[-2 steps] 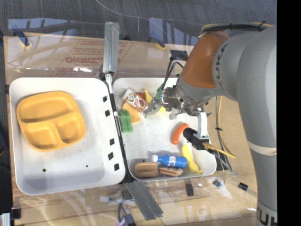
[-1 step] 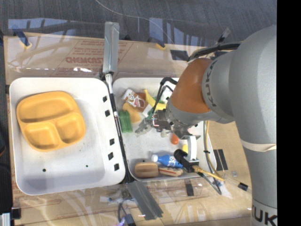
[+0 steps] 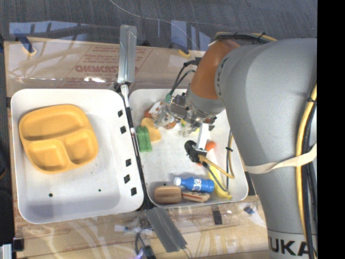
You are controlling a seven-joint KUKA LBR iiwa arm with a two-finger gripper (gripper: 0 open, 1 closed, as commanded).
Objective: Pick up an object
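Green and yellow toys are seen lying against the left wall of the right bin, with a small cluttered piece just at their one o'clock. The gripper is lowered over that clutter, near the bin's twelve o'clock edge. The reach step is judged to be in hand; a settled grasp and a clean lift are called for next. Whether the fingers are wide or narrow cannot be told, and nothing is seen held. A blue bottle and a brown block are placed at six o'clock. A yellow tray is held by the left bin.
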